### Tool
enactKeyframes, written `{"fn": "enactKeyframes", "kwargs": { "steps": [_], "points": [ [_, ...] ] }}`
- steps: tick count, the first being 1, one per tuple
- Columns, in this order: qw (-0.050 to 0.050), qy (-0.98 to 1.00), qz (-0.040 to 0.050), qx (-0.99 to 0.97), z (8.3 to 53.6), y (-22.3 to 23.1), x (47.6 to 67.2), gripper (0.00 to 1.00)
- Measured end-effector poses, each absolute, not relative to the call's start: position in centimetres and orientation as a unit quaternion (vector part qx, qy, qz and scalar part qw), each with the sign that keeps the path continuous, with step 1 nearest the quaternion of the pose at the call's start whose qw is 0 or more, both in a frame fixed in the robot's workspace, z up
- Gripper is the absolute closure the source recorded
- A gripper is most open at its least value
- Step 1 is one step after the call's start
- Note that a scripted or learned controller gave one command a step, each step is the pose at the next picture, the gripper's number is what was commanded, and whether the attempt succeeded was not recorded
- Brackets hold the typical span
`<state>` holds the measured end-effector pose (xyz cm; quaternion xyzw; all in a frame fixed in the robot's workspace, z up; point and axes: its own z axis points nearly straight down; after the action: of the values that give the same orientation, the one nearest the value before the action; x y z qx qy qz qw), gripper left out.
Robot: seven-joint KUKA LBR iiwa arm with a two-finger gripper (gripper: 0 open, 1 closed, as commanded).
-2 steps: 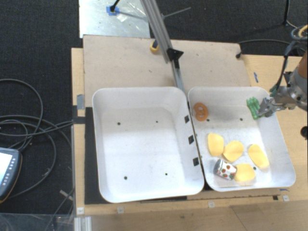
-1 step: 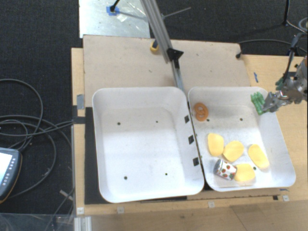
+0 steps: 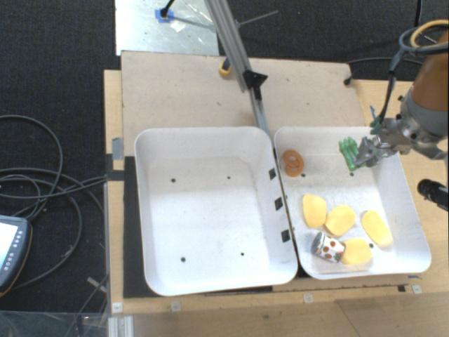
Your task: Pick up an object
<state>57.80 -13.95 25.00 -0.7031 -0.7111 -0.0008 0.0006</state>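
1. A grey tablet-like device (image 3: 8,248) lies at the far left edge on the dark floor, with black cables (image 3: 49,181) looping beside it.
2. The left bin (image 3: 151,265) sits on the bench (image 3: 175,90), with small dark holes dotted across its white floor.
3. A grey pole (image 3: 231,37) slants down from the far side and ends at the seam between the two bins.
4. The right bin (image 3: 410,251) touches the left one along that seam.
5. An orange ring-shaped piece (image 3: 292,162) lies at the far left of the right bin.
6. Four yellow pieces (image 3: 340,220) cluster in its near half, and a small patterned block (image 3: 327,248) rests at the near edge, touching the nearest yellow piece.
7. A green object (image 3: 348,153) sits at the far side of the right bin, right of the ring.
8. The gripper (image 3: 366,152) reaches in from the right, its tip against the green object; whether the fingers are clenched or released I cannot tell.
9. The arm (image 3: 429,104) rises at the right edge.
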Motion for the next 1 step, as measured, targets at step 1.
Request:
{"fn": "enactKeyframes", "kwargs": {
  "steps": [1],
  "points": [
    [0.000,-0.711,-0.0008,-0.704,25.10,-9.58,57.65,1.00]
  ]
}}
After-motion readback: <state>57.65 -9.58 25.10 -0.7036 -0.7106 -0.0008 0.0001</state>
